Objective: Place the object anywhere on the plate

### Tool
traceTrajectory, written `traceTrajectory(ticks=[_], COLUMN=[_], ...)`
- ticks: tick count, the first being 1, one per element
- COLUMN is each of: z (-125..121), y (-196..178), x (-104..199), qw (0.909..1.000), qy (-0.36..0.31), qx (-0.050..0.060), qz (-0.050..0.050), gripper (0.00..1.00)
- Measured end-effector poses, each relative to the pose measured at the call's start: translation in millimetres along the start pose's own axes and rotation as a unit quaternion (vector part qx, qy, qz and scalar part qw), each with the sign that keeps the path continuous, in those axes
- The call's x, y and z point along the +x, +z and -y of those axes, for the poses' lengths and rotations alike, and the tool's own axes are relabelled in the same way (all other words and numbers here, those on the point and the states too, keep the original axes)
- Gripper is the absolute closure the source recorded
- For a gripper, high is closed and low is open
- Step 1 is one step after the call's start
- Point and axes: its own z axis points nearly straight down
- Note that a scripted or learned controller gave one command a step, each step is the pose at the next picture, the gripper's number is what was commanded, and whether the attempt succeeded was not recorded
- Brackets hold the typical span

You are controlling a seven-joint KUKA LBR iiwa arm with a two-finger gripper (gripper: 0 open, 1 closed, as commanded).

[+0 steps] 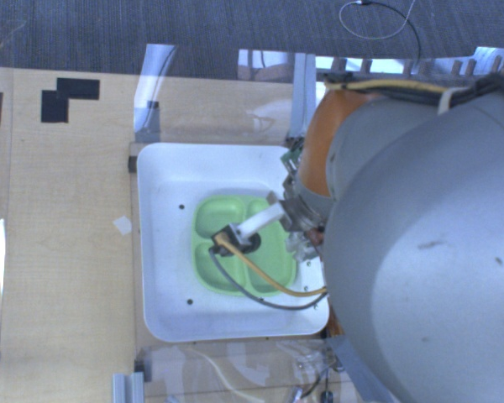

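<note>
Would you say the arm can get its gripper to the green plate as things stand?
Probably yes. The gripper hangs over the right edge of the green plate in the white bin, and nothing visible stands between them.

A white bin (164, 225) sits on the pale wooden bench (59, 267), its left edge and both left corners in plain sight. A light green plate (210, 217), split into shallow compartments, lies flat on the bin's floor, right of its middle and well apart from the left wall. The grey arm (420, 250) covers the bin's right side, with its orange band (319, 141) over the far right corner. The gripper (301, 240) hangs at the plate's right edge; its fingertips are too hidden to read. Black angular marks (67, 97) lie on the bench near its far left corner. Grey carpet (193, 15) lies beyond the bench's far edge.
</note>
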Motion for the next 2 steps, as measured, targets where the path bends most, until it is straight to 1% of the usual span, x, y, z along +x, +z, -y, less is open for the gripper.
traceTrajectory(ticks=[1,2], z=[58.3,58.2], y=[38.8,38.8], x=[8.8,8.8], qw=[0.9951,0.9950], qy=[-0.099,-0.100], qx=[0.000,0.000], qz=[0.000,0.000], gripper=[1.00,0.00])
